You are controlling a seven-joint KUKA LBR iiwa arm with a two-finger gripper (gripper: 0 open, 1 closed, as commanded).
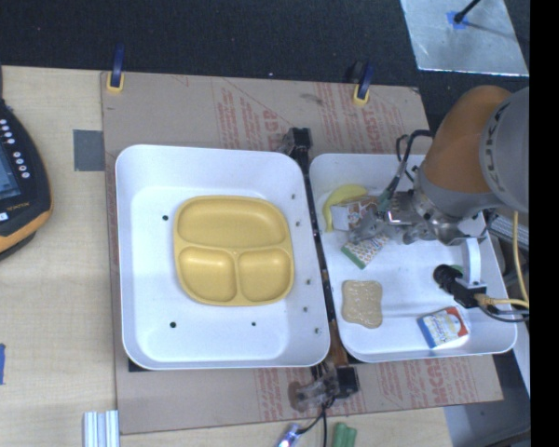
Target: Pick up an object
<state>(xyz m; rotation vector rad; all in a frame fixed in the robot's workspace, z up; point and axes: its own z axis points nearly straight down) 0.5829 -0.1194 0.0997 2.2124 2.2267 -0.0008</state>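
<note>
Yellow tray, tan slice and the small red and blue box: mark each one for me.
Yellow tray [233,248]: camera view, left bin, on the ridge where its three compartments meet.
Tan slice [362,303]: camera view, right bin, on its middle.
Red and blue box [443,328]: camera view, right bin's near corner, on its top face.

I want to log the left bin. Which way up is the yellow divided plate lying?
Right side up. The yellow divided plate lies flat in the left bin, its three compartments facing the camera.
</note>
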